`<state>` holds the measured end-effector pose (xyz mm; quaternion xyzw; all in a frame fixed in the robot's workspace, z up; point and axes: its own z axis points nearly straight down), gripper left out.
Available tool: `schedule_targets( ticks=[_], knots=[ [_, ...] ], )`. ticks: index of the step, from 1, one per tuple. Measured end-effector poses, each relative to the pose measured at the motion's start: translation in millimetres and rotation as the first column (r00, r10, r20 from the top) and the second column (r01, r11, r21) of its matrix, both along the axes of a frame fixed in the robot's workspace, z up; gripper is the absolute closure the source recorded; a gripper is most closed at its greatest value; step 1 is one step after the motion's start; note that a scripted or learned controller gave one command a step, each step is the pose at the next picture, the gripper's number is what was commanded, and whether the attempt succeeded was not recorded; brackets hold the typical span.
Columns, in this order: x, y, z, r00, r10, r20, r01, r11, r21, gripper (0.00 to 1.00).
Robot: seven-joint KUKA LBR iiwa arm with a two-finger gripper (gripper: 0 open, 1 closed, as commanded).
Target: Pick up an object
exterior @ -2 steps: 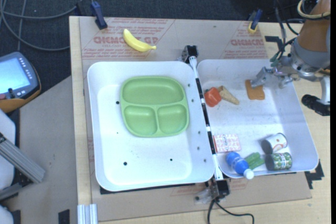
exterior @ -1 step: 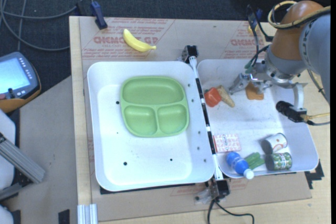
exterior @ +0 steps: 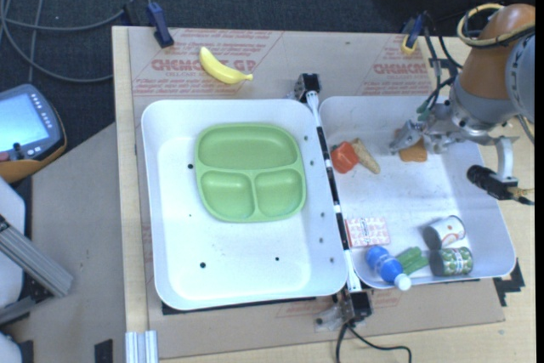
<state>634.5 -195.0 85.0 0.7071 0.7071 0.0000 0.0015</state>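
Near the right bin (exterior: pixel 484 183) far edge, the end effector (exterior: pixel 414 140) seemingly pinches an orange object (exterior: pixel 413 153).

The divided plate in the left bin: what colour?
Light green divided plate, seen best in the camera view.

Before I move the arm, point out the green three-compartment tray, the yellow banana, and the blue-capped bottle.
Green three-compartment tray (exterior: pixel 250 150): camera view, floor of its large upper compartment.
Yellow banana (exterior: pixel 222 68): camera view, middle of its curve.
Blue-capped bottle (exterior: pixel 384 263): camera view, its blue body.
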Motion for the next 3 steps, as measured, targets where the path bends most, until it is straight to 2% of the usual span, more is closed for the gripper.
schedule_targets(
  ticks=[1,2,3],
  knots=[
    [18,-22,0,1.0,0.003,-0.006,-0.003,1.0,0.011,0.0],
    [18,-23,11,1.0,0.003,0.0,-0.003,1.0,0.003,1.0],
    [-44,-29,48,1.0,-0.001,-0.003,0.001,1.0,0.002,1.0]
  ],
)
